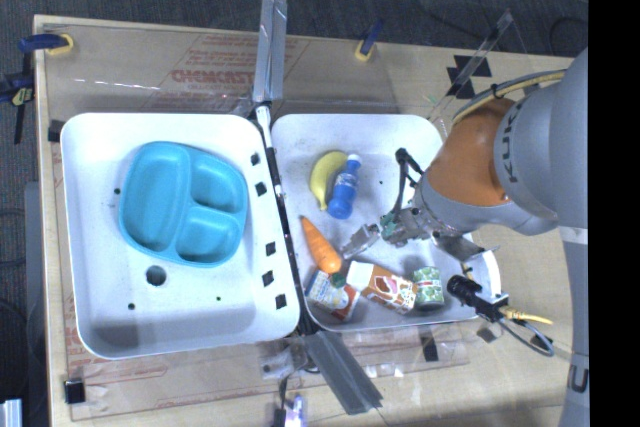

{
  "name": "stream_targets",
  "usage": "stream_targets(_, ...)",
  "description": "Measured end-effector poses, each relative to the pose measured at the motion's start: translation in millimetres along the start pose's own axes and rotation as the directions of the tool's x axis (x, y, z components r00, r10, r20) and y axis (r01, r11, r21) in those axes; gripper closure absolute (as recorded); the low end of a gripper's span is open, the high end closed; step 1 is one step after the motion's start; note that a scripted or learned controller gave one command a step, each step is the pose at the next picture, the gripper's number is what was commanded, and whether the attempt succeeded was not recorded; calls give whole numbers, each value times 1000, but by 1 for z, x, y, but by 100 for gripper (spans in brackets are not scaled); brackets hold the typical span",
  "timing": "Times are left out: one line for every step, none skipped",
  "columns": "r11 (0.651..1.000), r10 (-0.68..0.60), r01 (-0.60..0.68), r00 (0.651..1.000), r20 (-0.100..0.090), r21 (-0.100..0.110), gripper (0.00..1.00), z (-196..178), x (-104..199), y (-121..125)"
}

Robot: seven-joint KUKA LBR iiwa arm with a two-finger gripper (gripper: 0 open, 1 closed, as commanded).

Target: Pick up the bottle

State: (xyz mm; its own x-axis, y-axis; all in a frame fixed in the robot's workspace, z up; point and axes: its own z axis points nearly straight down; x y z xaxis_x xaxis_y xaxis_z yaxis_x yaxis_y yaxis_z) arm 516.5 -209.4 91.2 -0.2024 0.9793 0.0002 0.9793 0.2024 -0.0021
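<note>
Bottle (343,187) in the right bin (300,140), blue with a white cap, long axis running up and slightly right, touching the banana (324,176) on its left. Gripper (385,230) near, down and to the right of it, seemingly holding nothing; finger spread impossible to tell. One bottle, one banana, one carrot (321,246), three small cartons, one blue tray (185,202).

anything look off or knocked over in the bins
Nothing looks spilled or broken. The blue bottle lies on its side in the right bin, right beside the banana, rather than standing. The carrot and cartons lie loosely heaped at the near edge. The blue tray sits flat in the left bin.
</note>
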Motion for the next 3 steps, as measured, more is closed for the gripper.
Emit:
stream_targets(987, -163, 163, 987, 1, -3, 0, -2, 10, 77)
stream_targets(986, -167, 167, 986, 1, -1, 100, -12, 11, 77)
stream_targets(951, -308, 308, 951, 2, -2, 100, -173, 49, 100)
